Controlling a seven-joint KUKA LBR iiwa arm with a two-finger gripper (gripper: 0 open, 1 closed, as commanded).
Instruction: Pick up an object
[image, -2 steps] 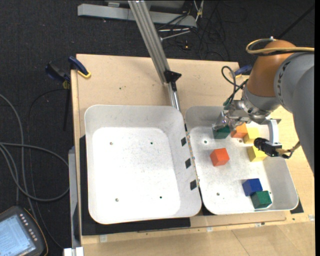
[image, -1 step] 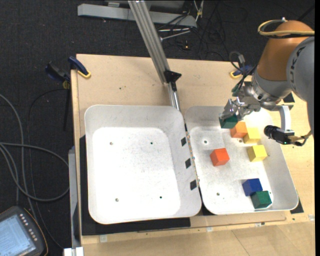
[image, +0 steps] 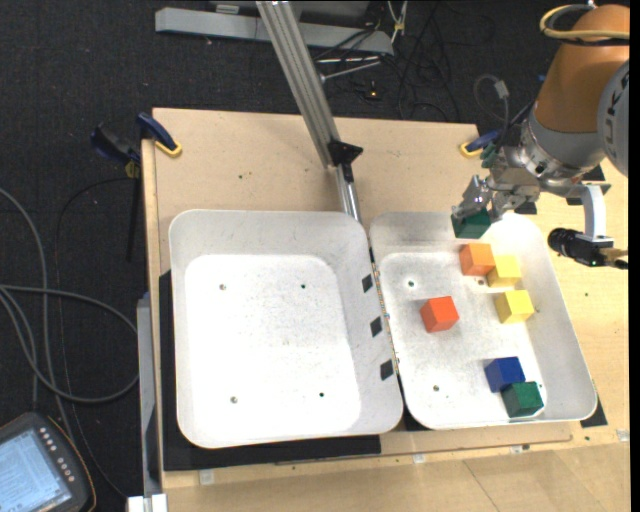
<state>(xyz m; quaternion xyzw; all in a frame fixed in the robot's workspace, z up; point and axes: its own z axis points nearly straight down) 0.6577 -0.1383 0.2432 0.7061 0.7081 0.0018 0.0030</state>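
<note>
A grey arm (image: 580, 90) with an orange band reached in from the right over a wooden bench (image: 260, 160) bearing two shallow white bins side by side. The gripper (image: 478, 212) hung above the far edge of the right bin (image: 570, 340), and a small dark green block (image: 470, 224) sat between its fingers, which were closed on it. The block appeared lifted clear of the bin floor, so the pick looked largely done; what remained, by my judgement, was only to carry it up and away without a slip.

The arm came down at a slant from the right corner, wrist tilted toward the bin's far left corner.

Left in the right bin were an orange block (image: 477, 258) and a yellow block (image: 506, 268) touching each other near the far edge, another yellow block (image: 514, 305) just beside them, a red-orange block (image: 439, 313) near the middle, and a blue block (image: 504, 373) touching a green block (image: 523, 398) at the near right corner. The left bin (image: 200, 240) lay beside it.
</note>
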